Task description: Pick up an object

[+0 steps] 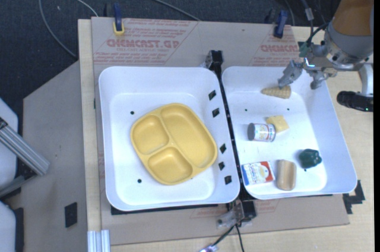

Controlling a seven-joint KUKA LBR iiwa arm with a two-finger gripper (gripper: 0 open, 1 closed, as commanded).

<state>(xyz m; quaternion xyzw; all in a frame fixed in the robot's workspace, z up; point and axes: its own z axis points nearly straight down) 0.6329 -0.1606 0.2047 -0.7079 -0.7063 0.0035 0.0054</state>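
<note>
Your hand (303,74) hung open at upper right beside the wedge (276,92); crowding the bin (332,126) wall risked a miss.

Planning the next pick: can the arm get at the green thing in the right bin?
Probably yes. The green thing lies alone near the right bin's right side, nothing on top of it, and the end effector hangs over that same bin.

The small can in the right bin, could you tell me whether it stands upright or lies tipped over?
Tipped: the can lies on its side, label facing up, one round end showing at left.
</note>
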